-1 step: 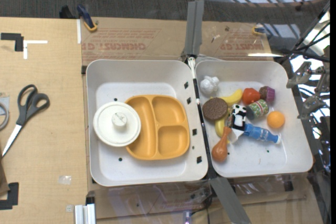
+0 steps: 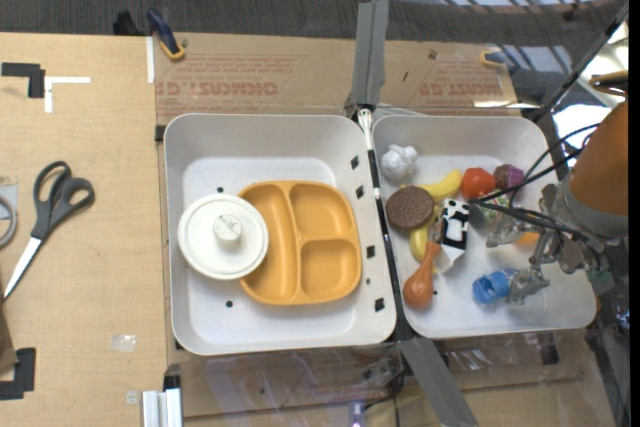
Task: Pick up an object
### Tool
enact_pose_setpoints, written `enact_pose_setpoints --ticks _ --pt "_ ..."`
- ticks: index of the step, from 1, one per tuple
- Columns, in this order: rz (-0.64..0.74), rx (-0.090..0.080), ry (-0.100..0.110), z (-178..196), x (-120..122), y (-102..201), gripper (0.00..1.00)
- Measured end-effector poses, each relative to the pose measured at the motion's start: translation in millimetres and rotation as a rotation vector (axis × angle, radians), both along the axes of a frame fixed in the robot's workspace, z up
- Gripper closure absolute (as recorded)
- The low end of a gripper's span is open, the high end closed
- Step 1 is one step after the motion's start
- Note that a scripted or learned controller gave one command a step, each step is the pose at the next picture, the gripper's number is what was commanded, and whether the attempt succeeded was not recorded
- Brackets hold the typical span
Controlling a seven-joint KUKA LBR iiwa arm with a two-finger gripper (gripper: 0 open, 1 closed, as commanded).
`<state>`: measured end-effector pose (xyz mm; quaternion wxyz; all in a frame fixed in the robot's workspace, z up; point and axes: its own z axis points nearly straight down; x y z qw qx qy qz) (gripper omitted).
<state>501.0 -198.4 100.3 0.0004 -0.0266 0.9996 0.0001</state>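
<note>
Gripper (image 2: 527, 283) sits low in the right bin (image 2: 500, 320), just beside a blue toy (image 2: 489, 289); finger state cannot be told. Beyond the blue toy: black-and-white toy (image 2: 455, 223), brown disc (image 2: 410, 207), banana (image 2: 440, 186), white ball (image 2: 400, 161).

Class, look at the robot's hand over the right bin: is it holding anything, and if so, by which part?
It cannot be told. The hand sits low in the right bin, beside the blue object, but nothing is clearly seen in its grip.

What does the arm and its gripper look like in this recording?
The arm shows a broad orange band at the view's right edge, with grey metal below it. Thin dark cables run alongside. The gripper is bare grey metal, slim and angular, with no readable markings.
</note>
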Motion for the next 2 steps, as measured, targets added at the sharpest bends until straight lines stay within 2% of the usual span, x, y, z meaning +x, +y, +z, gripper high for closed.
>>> enact_pose_setpoints --ticks 1,2 --pt "-0.185 0.0 -0.003 -8.1 55.9 61.3 0.0" --pt "-0.478 -0.001 0.002 -7.8 130.6 92.0 0.0"
